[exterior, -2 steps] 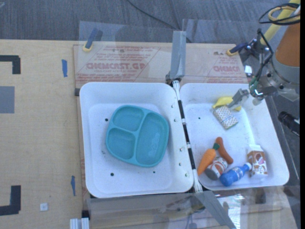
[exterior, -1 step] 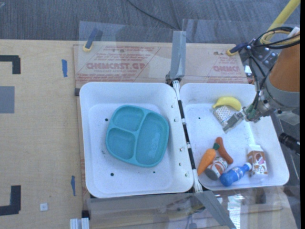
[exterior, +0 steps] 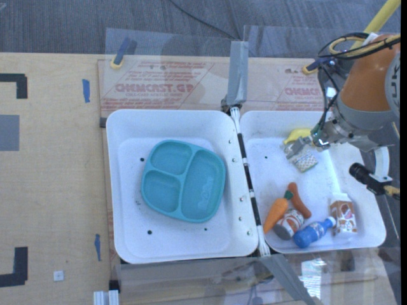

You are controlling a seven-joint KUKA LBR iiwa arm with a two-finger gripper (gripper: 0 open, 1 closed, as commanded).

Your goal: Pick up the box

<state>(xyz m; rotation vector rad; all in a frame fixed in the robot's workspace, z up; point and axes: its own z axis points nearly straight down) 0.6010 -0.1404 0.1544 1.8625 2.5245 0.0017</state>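
there, the gripper [exterior: 304, 146] hung low in the right bin [exterior: 267, 127], fingers clamped on a small checkered box [exterior: 305, 161] near the yellow banana [exterior: 296, 135]; the left bin [exterior: 127, 234] held a teal plate [exterior: 183, 180].

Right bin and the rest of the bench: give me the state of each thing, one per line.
gripper: over the right bin's upper part, fingers hard to read.
small box: lying in the right bin, just below the gripper, not seen held.
banana: beside the gripper.
carrot: lying flat.
blue bottle: on its side.
juice carton: lying near the right wall.
teal divided plate: flat in the left bin.
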